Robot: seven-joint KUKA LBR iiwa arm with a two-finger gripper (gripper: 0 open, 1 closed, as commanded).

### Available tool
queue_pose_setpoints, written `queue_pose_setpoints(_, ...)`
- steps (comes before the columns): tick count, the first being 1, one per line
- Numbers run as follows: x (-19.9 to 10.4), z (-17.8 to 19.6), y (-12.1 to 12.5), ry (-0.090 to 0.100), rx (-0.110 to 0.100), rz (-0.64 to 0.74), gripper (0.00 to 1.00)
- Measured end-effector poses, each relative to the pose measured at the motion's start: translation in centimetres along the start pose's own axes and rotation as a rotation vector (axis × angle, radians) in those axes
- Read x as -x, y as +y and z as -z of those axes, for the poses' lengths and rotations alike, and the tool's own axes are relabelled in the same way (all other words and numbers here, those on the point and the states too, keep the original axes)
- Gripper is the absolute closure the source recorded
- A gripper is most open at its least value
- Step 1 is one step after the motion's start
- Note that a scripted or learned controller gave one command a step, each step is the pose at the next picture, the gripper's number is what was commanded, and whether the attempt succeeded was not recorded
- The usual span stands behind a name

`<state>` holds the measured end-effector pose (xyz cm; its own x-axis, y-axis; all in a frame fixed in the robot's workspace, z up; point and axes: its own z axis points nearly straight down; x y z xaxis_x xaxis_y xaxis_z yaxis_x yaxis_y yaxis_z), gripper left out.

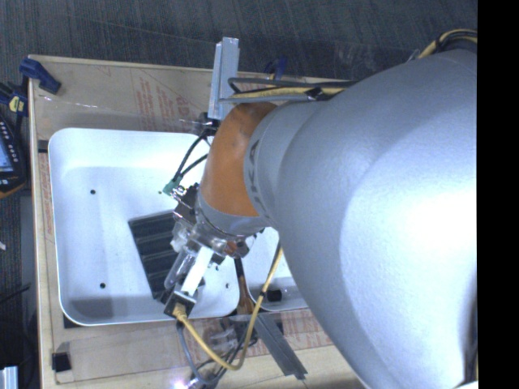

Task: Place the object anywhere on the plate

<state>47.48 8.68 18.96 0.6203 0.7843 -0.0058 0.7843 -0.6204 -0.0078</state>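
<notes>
The gripper (185,286) hangs low at the white bin's (81,156) five o'clock corner, beside a dark ribbed object (152,245); grasp state: cannot tell.

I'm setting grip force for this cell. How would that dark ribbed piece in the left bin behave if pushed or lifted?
The dark ribbed piece lies flat on the bin floor, so it would likely slide rather than roll or tip. Its straight edges suggest stiffness. Its low profile may leave the gripper little to catch.
</notes>
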Motion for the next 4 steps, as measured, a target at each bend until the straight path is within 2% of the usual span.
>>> queue_pose_setpoints(1,5.0,0.0,4.1,0.003,0.001,0.07,1.0)
queue_pose_setpoints(2,0.3,0.1,6.5,0.004,0.002,-0.293,1.0)
queue_pose_setpoints(3,3.2,0.1,6.3,0.002,0.001,0.142,1.0)
queue_pose_setpoints(4,-4.0,0.1,8.9,0.003,0.002,-0.204,1.0)
